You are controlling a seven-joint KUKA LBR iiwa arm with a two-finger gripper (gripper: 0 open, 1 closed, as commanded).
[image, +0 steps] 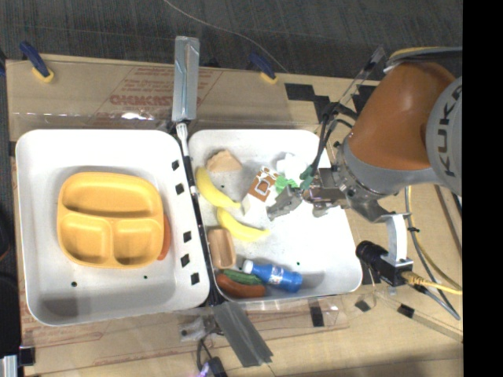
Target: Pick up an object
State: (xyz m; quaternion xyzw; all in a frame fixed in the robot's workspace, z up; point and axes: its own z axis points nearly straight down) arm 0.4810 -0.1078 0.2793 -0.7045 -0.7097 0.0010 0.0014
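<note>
The gripper (284, 201) is hovering low in the right bin (334, 265), jaws' state I cannot tell, with the banana (240, 227) lying just left, long axis running diagonally.

bench (78, 85) | bears: left bin (31, 234), right bin (334, 254) | side by side

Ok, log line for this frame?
arm: over right bin | gripper: low by bananas | grasp: not visible | left bin: yellow tray
</note>
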